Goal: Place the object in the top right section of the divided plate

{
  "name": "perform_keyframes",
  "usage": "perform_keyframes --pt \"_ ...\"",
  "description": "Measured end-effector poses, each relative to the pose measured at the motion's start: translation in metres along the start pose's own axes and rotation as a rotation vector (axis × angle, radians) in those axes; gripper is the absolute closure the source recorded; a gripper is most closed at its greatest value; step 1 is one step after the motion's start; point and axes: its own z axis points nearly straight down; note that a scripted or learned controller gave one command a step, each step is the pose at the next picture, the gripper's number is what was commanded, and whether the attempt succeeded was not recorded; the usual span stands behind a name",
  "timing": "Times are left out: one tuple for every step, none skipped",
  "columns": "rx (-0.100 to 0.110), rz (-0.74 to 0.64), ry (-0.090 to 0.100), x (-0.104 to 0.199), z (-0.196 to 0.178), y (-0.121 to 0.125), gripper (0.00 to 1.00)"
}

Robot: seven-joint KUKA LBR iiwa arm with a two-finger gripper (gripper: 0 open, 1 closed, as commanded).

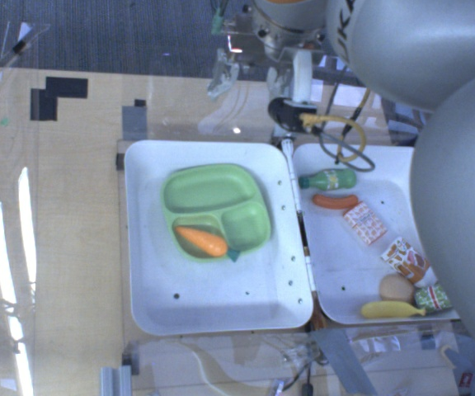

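Note:
A green divided plate (213, 190) lies in the left white bin (151, 287). An orange toy carrot (201, 240) rests in the plate's near-left section, its green tip poking over the rim. The plate's wide far section and its small right section hold nothing. My gripper (250, 79) hangs beyond the far edge of the bins, above the bench near the divide between them. It is open, with nothing between its pale fingers (222, 74).
The right bin (336, 299) holds a green bottle (329, 178), a red sausage (335, 201), two snack packets (364, 223), an egg (396, 288) and a yellow banana (390, 309). The grey arm (435, 73) covers that bin's right side.

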Motion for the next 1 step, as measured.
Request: perform_keyframes --pt "0.000 0.000 0.000 0.0000 0.0000 0.0000 0.00"
